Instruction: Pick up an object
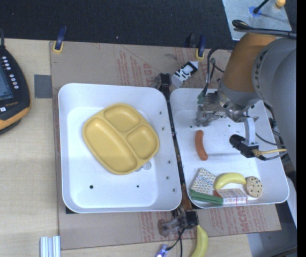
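Observation:
The right bin holds a red-brown sausage near its middle. Along its front lie a yellow banana, a round speckled cookie, a checked cracker, a green stick and a pink-and-white bar. My gripper hangs over the bin's back part, just above and behind the sausage's far end, with nothing seen in it. The grey arm with its orange band covers the bin's right back corner.
The left bin holds a yellow divided plate. A second banana lies outside the bins at the front. A teach pendant rests at the far left. A black part with a cable juts over the right bin.

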`<state>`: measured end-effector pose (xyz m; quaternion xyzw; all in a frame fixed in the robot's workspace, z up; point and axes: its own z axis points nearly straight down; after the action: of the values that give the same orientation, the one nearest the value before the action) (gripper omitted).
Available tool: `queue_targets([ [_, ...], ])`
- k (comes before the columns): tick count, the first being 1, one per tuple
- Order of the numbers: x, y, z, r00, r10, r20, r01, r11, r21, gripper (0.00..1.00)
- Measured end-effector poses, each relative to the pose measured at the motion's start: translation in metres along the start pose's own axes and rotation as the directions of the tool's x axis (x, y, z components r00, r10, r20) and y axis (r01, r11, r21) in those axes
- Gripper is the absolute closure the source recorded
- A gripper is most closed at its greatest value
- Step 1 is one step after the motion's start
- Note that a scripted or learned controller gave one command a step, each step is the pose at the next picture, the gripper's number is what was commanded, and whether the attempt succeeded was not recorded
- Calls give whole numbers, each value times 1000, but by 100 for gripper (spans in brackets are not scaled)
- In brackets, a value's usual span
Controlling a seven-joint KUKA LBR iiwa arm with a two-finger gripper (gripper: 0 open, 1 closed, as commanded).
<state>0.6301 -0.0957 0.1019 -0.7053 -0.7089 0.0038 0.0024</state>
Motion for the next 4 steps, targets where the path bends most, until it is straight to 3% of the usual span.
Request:
queue_targets([
  [1,0,0,0,1000,0,0,0,1000,0,0],
  [2,-16,-32,11,1000,0,-1,0,1000,-4,0],
  [3,-56,22,10,1000,2,-2,-2,1000,-6,0],
  [4,-16,-29,11,1000,0,-2,0,1000,-3,0],
])
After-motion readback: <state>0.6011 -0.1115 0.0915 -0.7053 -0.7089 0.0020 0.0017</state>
